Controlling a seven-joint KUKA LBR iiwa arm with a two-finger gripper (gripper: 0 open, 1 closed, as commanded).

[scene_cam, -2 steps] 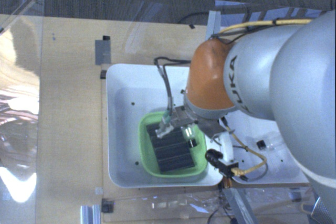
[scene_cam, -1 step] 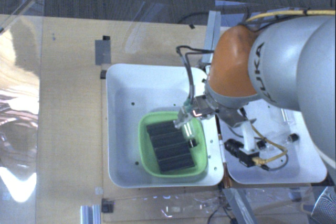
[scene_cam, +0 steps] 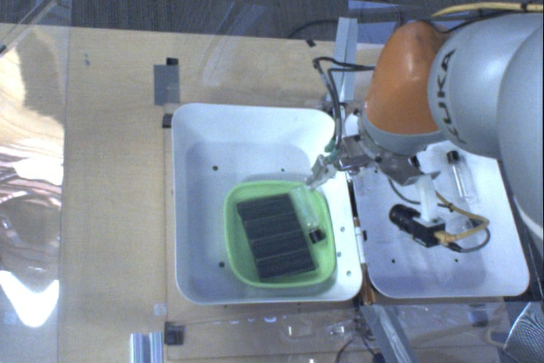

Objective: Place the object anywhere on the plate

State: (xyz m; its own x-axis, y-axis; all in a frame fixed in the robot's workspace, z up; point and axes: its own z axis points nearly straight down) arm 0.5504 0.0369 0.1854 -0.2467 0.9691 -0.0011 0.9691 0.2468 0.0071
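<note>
A dark ribbed rectangular block lies flat on the green plate, which sits in the left white bin. The block lies slantwise over most of the plate's floor. My gripper hangs over the plate's upper right rim, just right of the block's top corner and apart from it. Nothing shows held in it. A small black piece sits by the block's right edge on the plate.
The grey arm with its orange band reaches in from the right over the right white bin. A black fitting with yellow cable hangs over that bin. The wall between the bins is just right of the plate.
</note>
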